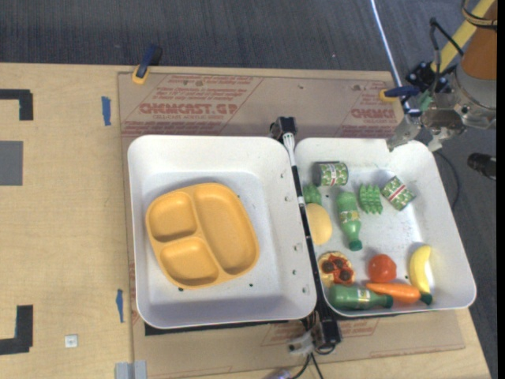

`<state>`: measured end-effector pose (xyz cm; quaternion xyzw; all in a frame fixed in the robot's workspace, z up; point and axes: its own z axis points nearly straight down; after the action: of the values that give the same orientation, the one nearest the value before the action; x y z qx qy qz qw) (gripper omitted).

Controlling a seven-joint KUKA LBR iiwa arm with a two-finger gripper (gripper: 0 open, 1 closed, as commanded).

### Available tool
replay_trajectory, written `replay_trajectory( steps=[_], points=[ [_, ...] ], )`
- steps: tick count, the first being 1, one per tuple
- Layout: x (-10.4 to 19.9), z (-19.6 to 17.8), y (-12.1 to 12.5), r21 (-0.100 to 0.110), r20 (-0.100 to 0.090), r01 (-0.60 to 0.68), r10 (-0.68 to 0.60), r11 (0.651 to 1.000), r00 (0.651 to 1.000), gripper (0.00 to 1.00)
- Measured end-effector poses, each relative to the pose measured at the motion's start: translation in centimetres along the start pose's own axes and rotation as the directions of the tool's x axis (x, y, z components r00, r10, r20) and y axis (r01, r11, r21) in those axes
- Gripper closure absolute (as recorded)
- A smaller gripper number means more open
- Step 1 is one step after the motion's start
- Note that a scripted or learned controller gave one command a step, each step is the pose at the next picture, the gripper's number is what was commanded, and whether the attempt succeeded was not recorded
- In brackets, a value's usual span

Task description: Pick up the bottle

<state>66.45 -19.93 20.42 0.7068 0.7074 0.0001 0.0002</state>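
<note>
**Desk:** What sits nearest the lens on the bench (63,212)?

**Photographer:** The right bin (450,235) crowds its front edge with toy food: a dark green bottle (353,297) lying flat along the wall, a carrot (394,291) touching it, a tomato (381,267), a banana (420,268) and a pizza slice (336,266). In the left bin (146,172), a yellow divided tray (202,233) rests alone.

**Desk:** And the task's thing?

**Photographer:** A second, lighter green bottle (349,219) lies mid-bin, cap toward the camera, just beside a pale lemon-like piece (319,223). Either bottle may be meant; both lie on their sides, so a grasp across the body looks likeliest.

**Desk:** Farther back?

**Photographer:** Two cans (331,173), one (396,193) tilted, and a spiky green toy (369,199).

**Desk:** The arm?

**Photographer:** The tool (414,133) hangs over the bin's far right corner, well apart from both bottles. Whether it is clenched or released cannot be told; nothing shows in it. The pick appears not yet begun.
</note>
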Motion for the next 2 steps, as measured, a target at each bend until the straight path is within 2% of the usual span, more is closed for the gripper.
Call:
replay_trajectory(
  steps=[1,2],
  points=[
    [5.9,11.7,-2.1,-0.002,-0.001,-0.254,0.254,0.967,0.967,0.0],
    [8.4,11.6,-10.2,-0.006,-0.002,-0.519,0.519,0.855,0.855,0.0]
  ],
)
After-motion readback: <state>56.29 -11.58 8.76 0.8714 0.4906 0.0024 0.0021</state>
